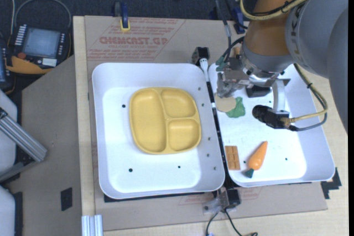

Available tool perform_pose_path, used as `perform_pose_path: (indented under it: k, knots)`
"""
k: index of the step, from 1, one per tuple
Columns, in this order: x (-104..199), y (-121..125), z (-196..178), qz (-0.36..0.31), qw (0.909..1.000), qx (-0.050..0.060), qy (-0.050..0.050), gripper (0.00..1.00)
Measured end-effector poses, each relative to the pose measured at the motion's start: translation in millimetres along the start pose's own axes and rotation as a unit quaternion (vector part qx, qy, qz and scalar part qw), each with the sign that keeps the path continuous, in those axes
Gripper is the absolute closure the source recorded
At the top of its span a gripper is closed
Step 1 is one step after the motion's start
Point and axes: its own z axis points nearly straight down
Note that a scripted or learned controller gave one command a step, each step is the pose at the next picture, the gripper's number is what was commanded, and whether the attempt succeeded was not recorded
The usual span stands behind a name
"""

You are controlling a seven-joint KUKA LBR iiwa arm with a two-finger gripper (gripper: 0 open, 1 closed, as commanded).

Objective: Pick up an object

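Grey arm (298, 25) reaches down into the right bin (310, 135), its gripper (225, 98) low over a tan disc (225, 104) and a green piece (238, 108); whether the jaws are apart is impossible to tell. Near the disc lie a carrot (257, 156) and a brown waffle (233, 157); a yellow tray (165, 119) sits in the left bin (110, 135).

Brown cardboard sheet (138, 36) under the bins: red printed lettering, up and to the left of the claw (227, 98), reads "CHEMCAST GP". Smaller red lines above and below it, too small to read. Handheld control unit (38, 44) on the floor, far left of the claw: lit screen, its contents too blurred to read. No other readable marks.
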Motion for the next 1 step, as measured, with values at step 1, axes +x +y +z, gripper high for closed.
perform_pose_path:
  k: [1]
  knots:
    - [48.1,17.1,-4.9,0.001,1.0,-0.001,0.0,1.0]
